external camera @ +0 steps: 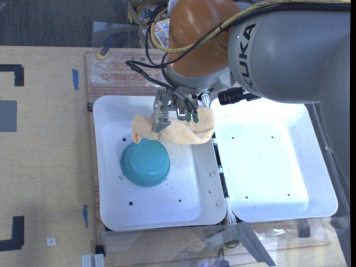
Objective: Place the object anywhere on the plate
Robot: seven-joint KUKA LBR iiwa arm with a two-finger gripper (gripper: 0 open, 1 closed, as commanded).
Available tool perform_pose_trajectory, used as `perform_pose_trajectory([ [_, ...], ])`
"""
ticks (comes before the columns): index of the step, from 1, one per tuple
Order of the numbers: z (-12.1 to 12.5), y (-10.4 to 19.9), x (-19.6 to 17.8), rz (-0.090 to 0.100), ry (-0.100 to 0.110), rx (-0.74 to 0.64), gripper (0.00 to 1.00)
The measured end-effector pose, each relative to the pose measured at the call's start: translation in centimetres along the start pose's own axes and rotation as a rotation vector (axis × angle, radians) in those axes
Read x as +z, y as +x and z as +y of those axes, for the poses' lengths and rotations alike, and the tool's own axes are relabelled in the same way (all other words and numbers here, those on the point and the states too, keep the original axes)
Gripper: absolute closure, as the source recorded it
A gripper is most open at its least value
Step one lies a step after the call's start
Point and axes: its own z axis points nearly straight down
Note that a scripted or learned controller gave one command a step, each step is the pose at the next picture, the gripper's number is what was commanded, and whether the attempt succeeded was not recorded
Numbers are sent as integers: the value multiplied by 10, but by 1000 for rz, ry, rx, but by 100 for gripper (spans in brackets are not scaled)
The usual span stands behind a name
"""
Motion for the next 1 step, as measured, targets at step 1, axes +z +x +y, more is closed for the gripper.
perform_pose_trajectory([
  [1,0,0,0,0,0,0,0],
])
